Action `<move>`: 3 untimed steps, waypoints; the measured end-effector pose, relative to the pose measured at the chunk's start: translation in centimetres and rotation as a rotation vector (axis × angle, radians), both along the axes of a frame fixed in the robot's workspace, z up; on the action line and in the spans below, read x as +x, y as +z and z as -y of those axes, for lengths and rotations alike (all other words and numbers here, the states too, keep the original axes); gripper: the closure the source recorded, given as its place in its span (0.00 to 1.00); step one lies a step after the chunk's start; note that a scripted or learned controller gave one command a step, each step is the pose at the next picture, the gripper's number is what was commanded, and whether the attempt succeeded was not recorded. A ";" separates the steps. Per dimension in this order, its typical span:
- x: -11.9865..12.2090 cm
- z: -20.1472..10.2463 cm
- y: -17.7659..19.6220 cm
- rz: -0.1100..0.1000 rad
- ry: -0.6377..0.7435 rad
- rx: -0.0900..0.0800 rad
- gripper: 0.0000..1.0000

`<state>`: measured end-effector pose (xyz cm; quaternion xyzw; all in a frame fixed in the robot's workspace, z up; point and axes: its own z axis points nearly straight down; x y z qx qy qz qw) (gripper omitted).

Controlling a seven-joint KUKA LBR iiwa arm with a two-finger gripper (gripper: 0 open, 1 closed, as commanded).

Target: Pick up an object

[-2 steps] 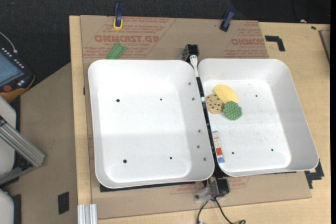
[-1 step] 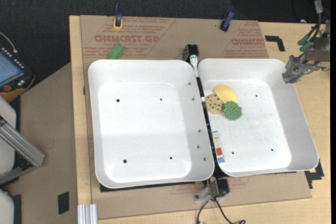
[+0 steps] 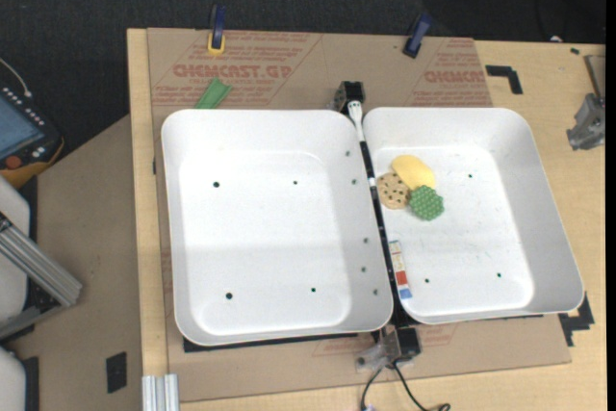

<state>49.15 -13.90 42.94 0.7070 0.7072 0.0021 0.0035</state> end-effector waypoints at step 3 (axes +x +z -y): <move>4.1 -16.0 -16.2 -0.004 0.007 0.003 1.00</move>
